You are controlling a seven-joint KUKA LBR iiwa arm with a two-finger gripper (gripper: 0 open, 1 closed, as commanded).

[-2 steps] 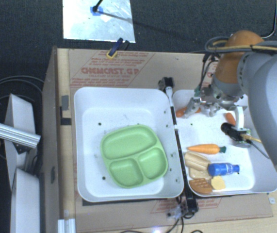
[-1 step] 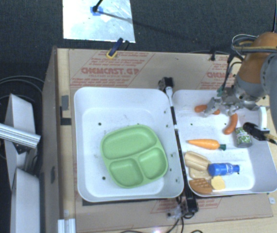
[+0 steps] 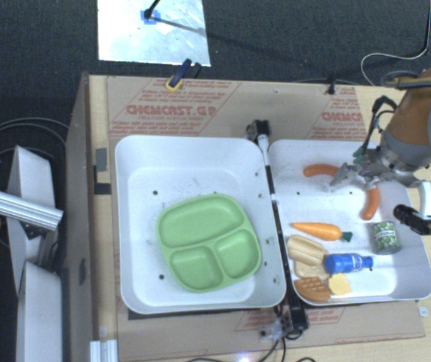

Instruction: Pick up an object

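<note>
Claw (image 3: 349, 175) hangs low in the right bin (image 3: 411, 281) between two sausages; whether it is wide or narrow, I cannot tell.

Even, fairly bright overhead light; soft shadows. Glare whitens the foil sheet (image 3: 153, 23) at upper left of the frame. Slightly grainy, mildly soft focus.
</note>
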